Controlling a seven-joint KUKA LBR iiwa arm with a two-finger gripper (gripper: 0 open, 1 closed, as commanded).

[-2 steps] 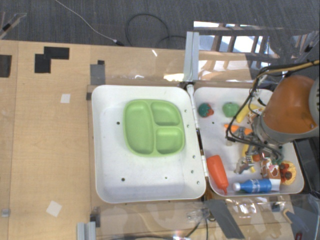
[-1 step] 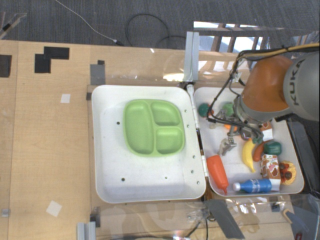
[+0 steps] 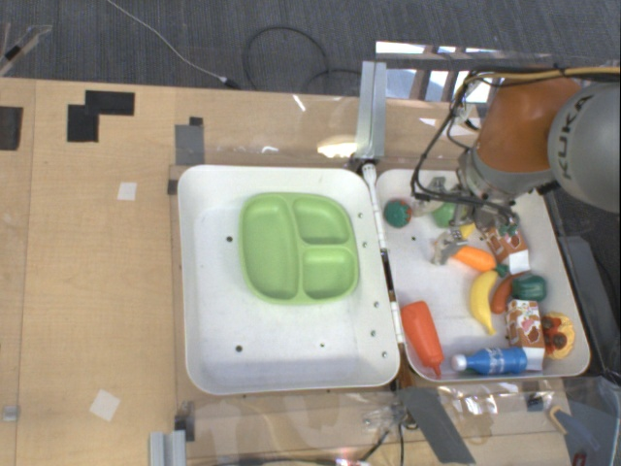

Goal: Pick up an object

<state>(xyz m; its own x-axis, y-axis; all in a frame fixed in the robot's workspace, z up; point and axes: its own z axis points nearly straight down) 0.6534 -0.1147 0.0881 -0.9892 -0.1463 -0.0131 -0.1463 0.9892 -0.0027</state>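
Gripper low in right bin, finger state indiscernible | orange carrot-like toy just beside fingertips, right of them | banana below.

Green divided plate, yellow banana, blue bottle, white bins

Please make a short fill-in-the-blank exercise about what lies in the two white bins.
1. The green divided plate lies in the ____ bin.
2. The banana is ____ in colour.
3. The blue bottle lies on its ____.
4. The divided plate has ____ compartments.

Missing words: left; yellow; side; three
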